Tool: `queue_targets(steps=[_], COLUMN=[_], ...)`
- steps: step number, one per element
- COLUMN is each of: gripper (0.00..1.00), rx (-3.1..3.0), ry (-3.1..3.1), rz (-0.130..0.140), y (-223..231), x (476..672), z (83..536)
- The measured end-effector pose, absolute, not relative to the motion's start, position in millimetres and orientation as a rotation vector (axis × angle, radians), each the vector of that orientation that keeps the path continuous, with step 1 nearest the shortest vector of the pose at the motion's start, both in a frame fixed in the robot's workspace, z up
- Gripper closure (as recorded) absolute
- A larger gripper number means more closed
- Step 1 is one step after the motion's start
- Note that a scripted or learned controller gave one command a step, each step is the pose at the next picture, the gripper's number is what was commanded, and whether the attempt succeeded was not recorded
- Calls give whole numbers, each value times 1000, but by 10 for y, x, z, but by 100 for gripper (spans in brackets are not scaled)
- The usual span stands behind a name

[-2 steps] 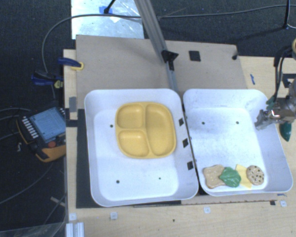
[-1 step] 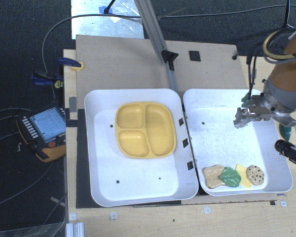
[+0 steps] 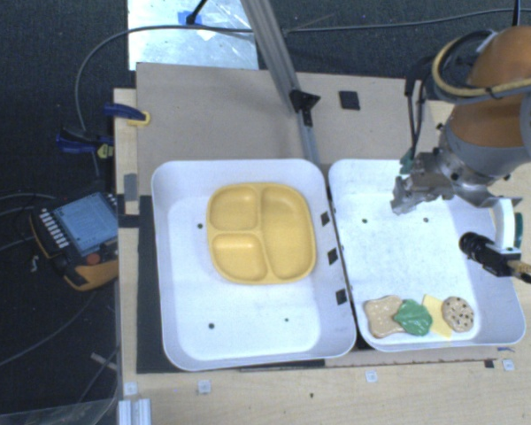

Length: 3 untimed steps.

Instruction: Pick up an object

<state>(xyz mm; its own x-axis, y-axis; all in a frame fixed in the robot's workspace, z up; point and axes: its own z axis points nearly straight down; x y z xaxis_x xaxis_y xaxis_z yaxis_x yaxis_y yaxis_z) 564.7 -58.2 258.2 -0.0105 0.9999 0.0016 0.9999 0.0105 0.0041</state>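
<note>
Claw [image 3: 413, 193] hovers over right bin [image 3: 372, 237], finger state cannot be told. Advise descending squarely over cookie [image 3: 457, 312], clear of green piece [image 3: 413, 317]

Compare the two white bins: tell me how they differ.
The left bin holds a yellow divided plate; the right bin holds small toy foods along its near edge. The gripper hangs over the right bin, not the left. Both are shallow and white.

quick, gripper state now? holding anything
Gripper: cannot tell whether open or shut. It hangs over the right bin, apart from the food items at the bin's near edge; nothing is seen held.
</note>
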Motion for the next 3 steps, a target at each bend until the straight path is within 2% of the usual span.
queue_targets(steps=[3], gripper=[100], rx=[2209], ry=[2233], rz=[5], y=[1041], x=[6190], z=[2193])
